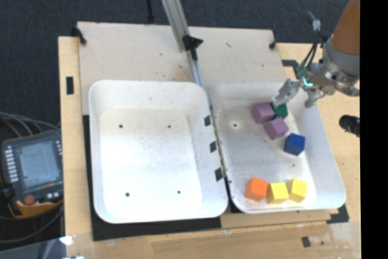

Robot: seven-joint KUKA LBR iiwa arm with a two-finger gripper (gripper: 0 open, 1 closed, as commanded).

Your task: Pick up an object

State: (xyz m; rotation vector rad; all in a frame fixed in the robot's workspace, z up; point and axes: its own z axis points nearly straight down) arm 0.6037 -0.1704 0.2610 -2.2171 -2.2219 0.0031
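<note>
The right bin (332,167) holds several small cubes. Two purple cubes (263,111) (276,127) lie near its far side, with a green cube (280,110) tucked against them. A blue cube (294,144) sits just in front of these. Along the near wall an orange cube (256,188) and two yellow cubes (278,191) (298,189) stand in a row. My gripper (299,96) hangs over the bin's far right part, open, with nothing between its fingers. Its left finger (285,93) is just above and right of the green cube.
The left bin (97,130) stands beside the right one, with a divider (215,142) between them. A slanted metal pole (173,3) rises behind the bins. A teach pendant (33,167) lies off the bench at the left.
</note>
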